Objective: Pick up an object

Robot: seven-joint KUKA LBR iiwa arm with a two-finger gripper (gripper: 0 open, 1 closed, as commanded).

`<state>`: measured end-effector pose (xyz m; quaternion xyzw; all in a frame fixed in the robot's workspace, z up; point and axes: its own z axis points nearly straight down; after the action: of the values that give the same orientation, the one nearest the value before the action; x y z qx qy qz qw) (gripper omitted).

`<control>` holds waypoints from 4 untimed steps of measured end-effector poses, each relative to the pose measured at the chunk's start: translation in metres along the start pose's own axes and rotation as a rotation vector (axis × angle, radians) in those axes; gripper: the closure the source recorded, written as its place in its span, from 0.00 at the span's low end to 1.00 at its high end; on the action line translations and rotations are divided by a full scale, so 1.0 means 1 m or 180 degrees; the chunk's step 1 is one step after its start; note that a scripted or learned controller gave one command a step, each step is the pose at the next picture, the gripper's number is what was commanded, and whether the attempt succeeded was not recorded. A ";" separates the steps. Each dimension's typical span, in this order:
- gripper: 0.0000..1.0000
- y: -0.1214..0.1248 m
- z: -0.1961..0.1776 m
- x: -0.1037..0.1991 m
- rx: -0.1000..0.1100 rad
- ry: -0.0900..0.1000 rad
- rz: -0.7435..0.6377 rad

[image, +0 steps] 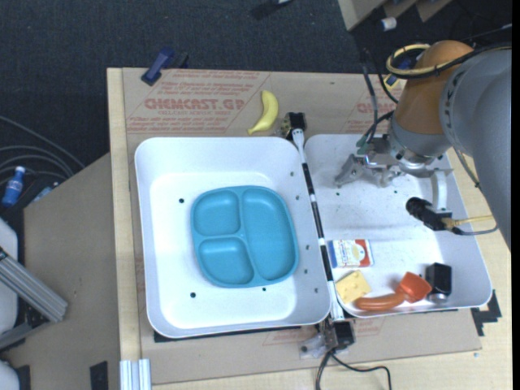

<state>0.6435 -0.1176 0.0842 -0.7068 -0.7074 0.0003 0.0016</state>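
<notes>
1. Tool (370, 167) low over right bin (467, 250), far end; grip state can't tell.
2. Hot dog (380, 302), cheese (353, 286), carton (352, 253) at near end.
3. Blue tray (243, 236) in left bin (162, 218).

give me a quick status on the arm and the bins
Gripper over far end of right bin, nothing seen in it. Toy food clustered at near edge: cheese wedge, hot dog, small carton. Blue divided plate in left bin. Path clear.

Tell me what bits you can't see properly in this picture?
- Gripper, camera view: too small and blurred to judge.
- Small carton: its label is too small to read.
- Black object beside the red piece: too small to identify.
- Right bin: far corner hidden by the arm.
</notes>
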 end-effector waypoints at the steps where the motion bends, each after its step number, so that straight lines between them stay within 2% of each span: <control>1: 1.00 0.001 -0.011 0.000 -0.0005 -0.0003 -0.0001; 2: 0.00 0.001 -0.011 0.000 -0.0004 -0.0002 0.0000; 3: 1.00 0.001 -0.021 0.000 -0.0010 -0.0002 -0.0001; 4: 0.00 0.001 -0.021 0.000 -0.0008 -0.0002 0.0000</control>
<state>0.6445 -0.1178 0.1049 -0.7067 -0.7075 -0.0004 0.0004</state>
